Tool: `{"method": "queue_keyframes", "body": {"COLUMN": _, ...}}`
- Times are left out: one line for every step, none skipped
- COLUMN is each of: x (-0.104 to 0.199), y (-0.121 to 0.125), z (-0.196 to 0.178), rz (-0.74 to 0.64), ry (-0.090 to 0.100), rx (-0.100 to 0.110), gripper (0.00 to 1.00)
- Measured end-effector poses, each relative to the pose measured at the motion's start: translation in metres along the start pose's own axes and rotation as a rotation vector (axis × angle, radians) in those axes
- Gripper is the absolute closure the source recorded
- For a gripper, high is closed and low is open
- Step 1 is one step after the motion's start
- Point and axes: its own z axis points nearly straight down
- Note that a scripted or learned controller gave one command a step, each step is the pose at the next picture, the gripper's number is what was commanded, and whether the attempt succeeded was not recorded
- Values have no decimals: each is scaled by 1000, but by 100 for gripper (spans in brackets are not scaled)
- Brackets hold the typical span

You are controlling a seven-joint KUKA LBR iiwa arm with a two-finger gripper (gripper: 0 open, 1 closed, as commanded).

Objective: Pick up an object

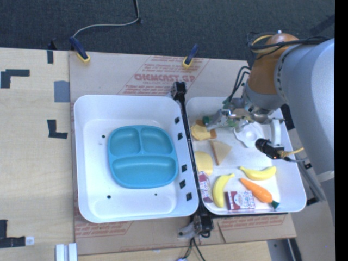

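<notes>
Several candidates for the pick, all lying in the right bin (298,196): nearest the pincer (222,117), a yellow lump (200,132) at the far left corner, close against the dividing wall; just near of it, a pale wedge (220,151) and a round yellow piece (203,161); nearer again, two bananas (220,189) (259,172), a carrot (257,190) and a small carton (240,200). Hanging low over the far end of that bin, just right of the lump; impossible to tell how wide open, and nothing seen held. Probably best to take the lump as the target. To do it well: centre over the lump before descending, keep clear of the bin wall on the left, avoid nudging the wedge, close only once low enough to straddle, then lift straight up. Further out, a blue divided plate (144,155) in the left bin (87,118), both bins on a cardboard-covered worktop (32,162).
</notes>
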Motion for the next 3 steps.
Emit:
{"method": "queue_keyframes", "body": {"x": 17, "y": -44, "z": 29, "rz": 2, "ry": 1, "rx": 3, "gripper": 0}}
{"method": "queue_keyframes", "body": {"x": 17, "y": 9, "z": 31, "rz": 0, "ry": 0, "rx": -2, "gripper": 0}}
{"method": "queue_keyframes", "body": {"x": 21, "y": 27, "z": 21, "rz": 9, "ry": 4, "rx": 37, "gripper": 0}}
